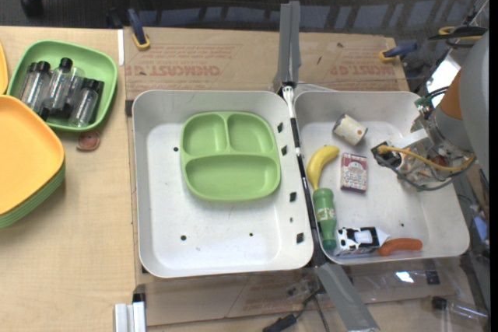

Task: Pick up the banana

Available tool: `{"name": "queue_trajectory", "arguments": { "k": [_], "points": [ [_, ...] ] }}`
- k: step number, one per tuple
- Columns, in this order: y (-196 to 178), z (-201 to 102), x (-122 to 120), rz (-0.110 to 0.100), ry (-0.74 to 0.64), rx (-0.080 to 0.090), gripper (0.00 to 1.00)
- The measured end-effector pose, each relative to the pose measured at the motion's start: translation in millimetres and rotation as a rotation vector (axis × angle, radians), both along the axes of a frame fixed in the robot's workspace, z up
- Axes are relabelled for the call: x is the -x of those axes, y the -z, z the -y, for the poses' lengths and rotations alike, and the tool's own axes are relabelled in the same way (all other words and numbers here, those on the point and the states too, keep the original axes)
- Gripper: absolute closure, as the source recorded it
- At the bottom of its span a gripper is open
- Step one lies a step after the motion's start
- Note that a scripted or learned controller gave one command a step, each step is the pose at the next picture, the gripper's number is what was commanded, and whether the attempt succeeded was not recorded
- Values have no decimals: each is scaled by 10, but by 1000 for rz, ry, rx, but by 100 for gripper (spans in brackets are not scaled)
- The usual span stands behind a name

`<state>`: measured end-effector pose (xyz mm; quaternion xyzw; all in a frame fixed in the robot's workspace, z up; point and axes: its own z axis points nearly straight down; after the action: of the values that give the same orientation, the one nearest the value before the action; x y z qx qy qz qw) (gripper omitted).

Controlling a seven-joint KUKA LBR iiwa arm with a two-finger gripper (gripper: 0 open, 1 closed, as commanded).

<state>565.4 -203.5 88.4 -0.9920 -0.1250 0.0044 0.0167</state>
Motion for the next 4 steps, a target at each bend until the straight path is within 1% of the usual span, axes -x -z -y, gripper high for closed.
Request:
{"name": "queue_trajectory", "arguments": {
  "k": [1,3,4],
  "points": [
    [-21,-471,133,6,47,31,100],
    [-21,-1037,382,6,35,31,100],
    [-18,-942,745,6,48,31,100]
  ]
}}
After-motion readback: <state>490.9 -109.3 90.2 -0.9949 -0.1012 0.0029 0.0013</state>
